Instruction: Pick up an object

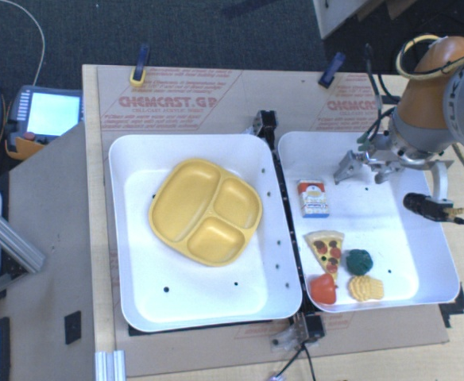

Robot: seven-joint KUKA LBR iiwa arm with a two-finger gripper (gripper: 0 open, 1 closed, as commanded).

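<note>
Toy food lies in the right bin (423,284), and none of it sits between the fingers of the gripper (365,167), which hangs over the far part of that bin with its two fingers spread apart and nothing between them. Above the gripper the grey arm (435,109) with its orange band comes in from the right. Nearest the gripper, just to its left and nearer the camera, a small red and white box (313,198) lies flat on the bin floor, apart from the fingers. Farther toward the near edge a pizza slice (326,249) lies with its point toward a red tomato (322,289), which it touches or nearly touches. Just right of the slice sits a dark green ball (359,261), and close in front of that lies a yellow ridged piece (365,289). The left bin (129,236) holds a yellow divided plate (206,211), resting at a slant in its middle. Both bins stand side by side on the bench (176,94), whose brown board carries red lettering.
</note>
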